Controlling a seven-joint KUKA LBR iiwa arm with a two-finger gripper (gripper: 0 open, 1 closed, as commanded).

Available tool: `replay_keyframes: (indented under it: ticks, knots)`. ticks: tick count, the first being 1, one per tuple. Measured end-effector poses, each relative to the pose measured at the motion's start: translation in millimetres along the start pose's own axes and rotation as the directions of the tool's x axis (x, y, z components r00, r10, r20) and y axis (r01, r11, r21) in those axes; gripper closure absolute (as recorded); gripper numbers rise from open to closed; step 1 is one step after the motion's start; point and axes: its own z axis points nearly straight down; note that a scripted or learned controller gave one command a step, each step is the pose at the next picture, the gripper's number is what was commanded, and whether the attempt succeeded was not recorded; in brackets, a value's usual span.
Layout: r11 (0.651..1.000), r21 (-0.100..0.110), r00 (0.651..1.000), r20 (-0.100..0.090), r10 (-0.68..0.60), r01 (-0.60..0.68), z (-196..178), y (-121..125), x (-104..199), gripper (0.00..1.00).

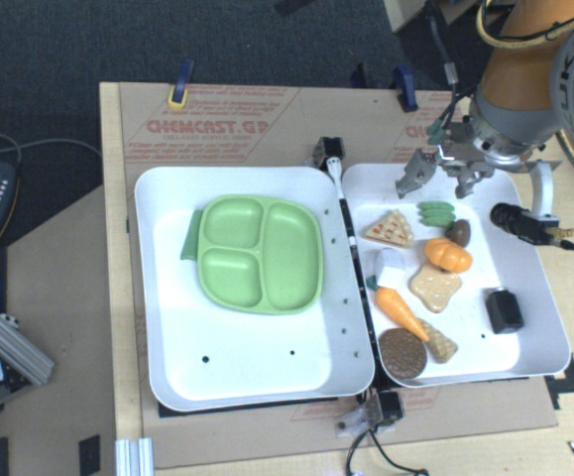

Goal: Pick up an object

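The left bin (168,296) is taken up by a green divided plate (262,254), which is laid near its middle. Just right of that plate, past the rims where the two bins meet, the right bin (539,340) is crowded with small toy foods.

Taken from the plate rightward, a waffle wedge (391,229) is seen first, with a carrot (400,308) nearer the camera and a round brown cookie (402,353) at the bin's near edge. Further from the plate, a green pea pod (436,210) is set at the far side, a dark brown lump (458,232) just beside it, an orange fruit (448,256) below these, and a slice of toast (434,288) touching the carrot's far side. A tan piece (441,344) is tucked between carrot and cookie. Furthest from the plate, a black block (505,310) lies apart from the rest.

The gripper (443,175) is held over the far end of the right bin, its fingers spread apart with nothing between them. The pea pod is found just below it, nearer the camera, and the waffle wedge slightly towards the plate from it.
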Motion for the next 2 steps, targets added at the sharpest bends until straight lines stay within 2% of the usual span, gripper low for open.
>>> replay_keyframes:
  ticks: [1, 2]
  knots:
    - [1.0, -0.015, 1.0, 0.002, -0.002, 0.002, -9, 3, 0, 0.0]
    - [1.0, -0.01, 1.0, 0.001, -0.002, 0.002, 36, 8, -2, 0.0]
